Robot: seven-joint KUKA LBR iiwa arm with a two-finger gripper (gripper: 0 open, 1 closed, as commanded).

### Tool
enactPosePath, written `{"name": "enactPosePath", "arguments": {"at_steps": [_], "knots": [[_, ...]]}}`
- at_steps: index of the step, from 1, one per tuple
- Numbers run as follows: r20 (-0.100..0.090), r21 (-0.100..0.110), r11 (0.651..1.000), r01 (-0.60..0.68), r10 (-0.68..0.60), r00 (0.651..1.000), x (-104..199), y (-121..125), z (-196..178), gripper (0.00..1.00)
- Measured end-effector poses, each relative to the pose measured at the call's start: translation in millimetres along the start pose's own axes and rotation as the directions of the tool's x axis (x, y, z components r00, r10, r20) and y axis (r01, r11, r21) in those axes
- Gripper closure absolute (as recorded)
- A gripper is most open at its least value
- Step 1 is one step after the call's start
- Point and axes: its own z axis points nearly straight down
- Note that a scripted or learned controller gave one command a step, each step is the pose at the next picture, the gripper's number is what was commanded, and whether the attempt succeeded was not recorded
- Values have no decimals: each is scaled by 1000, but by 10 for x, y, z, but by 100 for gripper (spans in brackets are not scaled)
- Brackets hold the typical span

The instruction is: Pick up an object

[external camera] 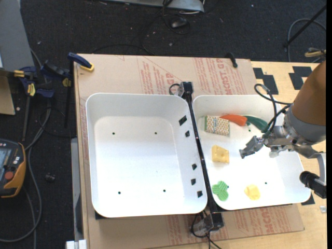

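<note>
My gripper (250,146) hangs over the middle of the right bin (290,188), reaching in from the right, with nothing between its dark fingers. To its left lies a yellow cheese-like block (220,154). Beyond that sit a patterned beige block (217,125) and an orange carrot (235,120) with a green top (256,122). Near the bin's front lie a green ridged piece (221,190) and a small yellow piece (252,192).
The left bin (136,154) adjoins the right one along a black divider (196,144). Both rest on a cardboard-covered bench (155,74). Clamps (36,79) and cables lie off the left side, and an orange handheld device (11,167) sits at the far left.
</note>
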Motion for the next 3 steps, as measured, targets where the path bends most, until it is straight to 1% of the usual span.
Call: {"name": "enactPosePath", "arguments": {"at_steps": [1,2,3], "knots": [[-1,5,1000,5,-5,1000,466,698,859,0],[2,-8,1000,0,0,1000,139,1385,36,0],[-1,6,1000,1,-1,1000,236,1617,1099,0]]}}
